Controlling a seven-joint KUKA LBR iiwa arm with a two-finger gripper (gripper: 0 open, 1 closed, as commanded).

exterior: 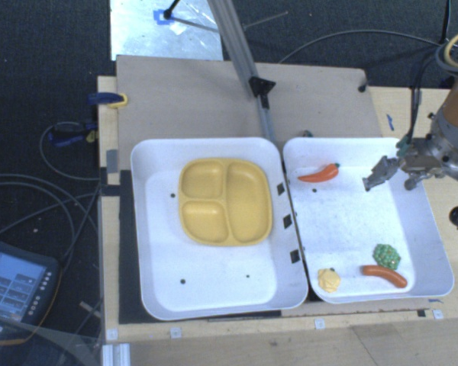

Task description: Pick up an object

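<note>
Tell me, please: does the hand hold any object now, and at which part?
Nothing is held. The hand is above the right bin, with no object between its fingers.

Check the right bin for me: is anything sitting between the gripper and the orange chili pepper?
Nothing visible does. The gripper sits over the right bin near its far side, and the orange chili pepper lies to its left, with bare white floor between them. The other items lie at the bin's near edge.
</note>
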